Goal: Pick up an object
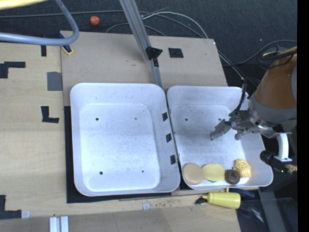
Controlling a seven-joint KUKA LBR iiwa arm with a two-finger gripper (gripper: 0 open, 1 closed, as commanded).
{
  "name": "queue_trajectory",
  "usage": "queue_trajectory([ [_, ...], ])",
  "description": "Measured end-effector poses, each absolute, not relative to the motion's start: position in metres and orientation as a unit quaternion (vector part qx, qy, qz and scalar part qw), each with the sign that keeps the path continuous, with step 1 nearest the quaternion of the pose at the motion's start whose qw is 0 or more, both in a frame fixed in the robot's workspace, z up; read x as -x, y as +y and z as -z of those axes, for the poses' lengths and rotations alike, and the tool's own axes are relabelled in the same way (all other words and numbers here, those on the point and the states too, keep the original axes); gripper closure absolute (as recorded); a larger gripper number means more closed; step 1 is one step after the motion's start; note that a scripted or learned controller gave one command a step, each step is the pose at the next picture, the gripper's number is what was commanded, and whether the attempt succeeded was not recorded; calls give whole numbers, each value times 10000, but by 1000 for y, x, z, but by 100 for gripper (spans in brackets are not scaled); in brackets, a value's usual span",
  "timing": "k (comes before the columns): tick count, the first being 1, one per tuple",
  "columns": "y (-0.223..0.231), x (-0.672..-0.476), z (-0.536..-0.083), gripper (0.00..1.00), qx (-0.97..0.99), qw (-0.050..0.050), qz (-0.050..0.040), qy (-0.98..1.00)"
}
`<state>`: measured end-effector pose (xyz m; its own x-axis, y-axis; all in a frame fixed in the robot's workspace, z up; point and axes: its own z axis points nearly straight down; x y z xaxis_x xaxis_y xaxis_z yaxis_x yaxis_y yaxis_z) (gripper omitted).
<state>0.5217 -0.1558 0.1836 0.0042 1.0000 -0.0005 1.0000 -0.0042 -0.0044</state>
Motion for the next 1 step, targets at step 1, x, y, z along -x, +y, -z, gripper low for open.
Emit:
queue_trajectory([
  [1, -120, -499, -234, 0, 7062, -13, 13, -7080],
])
